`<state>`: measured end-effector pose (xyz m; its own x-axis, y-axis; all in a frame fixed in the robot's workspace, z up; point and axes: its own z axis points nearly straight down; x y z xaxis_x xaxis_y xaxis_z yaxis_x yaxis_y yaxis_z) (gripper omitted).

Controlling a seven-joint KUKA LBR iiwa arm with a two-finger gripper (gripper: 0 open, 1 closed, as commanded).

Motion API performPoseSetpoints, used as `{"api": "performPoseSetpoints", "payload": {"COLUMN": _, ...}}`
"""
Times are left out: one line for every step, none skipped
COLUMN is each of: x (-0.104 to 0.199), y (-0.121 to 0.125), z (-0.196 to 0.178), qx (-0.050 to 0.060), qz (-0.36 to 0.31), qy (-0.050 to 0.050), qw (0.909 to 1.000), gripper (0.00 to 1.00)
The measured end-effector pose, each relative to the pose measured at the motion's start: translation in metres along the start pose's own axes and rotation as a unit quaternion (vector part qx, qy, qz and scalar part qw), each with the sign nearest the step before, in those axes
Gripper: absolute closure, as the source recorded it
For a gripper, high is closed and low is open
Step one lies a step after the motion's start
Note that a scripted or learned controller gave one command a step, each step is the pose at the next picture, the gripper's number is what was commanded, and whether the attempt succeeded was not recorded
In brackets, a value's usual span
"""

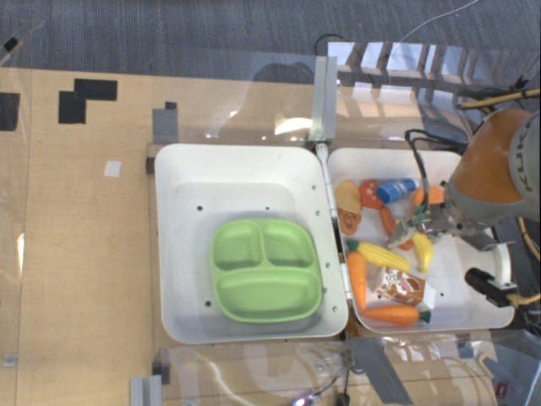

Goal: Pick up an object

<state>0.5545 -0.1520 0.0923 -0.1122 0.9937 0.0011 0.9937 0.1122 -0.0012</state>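
The right bin point(473, 307) holds several toy foods. A tan bread piece point(347, 203) lies at its left wall, with a red-orange piece point(369, 194) and a blue bottle point(395, 190) behind it. A yellow corn cob point(382, 256), a yellow banana point(423, 250), two carrots point(358, 279) point(391, 315) and a small printed box point(399, 288) lie toward the front. My gripper point(412, 227) hangs low over the bin's middle, just above the banana and corn, between them and the blue bottle. The arm's orange band point(494, 167) hides the bin's right part.
The left bin point(182, 184) holds a green divided plate point(266, 269) in its front half. A metal post point(322, 100) stands behind the wall shared by the bins. Cables point(423, 155) run along the right bin's back rim.
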Motion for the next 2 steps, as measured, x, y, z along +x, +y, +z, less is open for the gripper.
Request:
{"api": "performPoseSetpoints", "payload": {"x": 0.0, "y": 0.0, "z": -0.008, "qx": 0.001, "qz": 0.0, "qy": 0.001, "qw": 1.0, "gripper": 1.0}}
{"api": "performPoseSetpoints", "payload": {"x": 0.03, "y": 0.049, "z": -0.115, "qx": 0.0, "qz": 0.014, "qy": 0.0, "qw": 0.9999, "gripper": 1.0}}
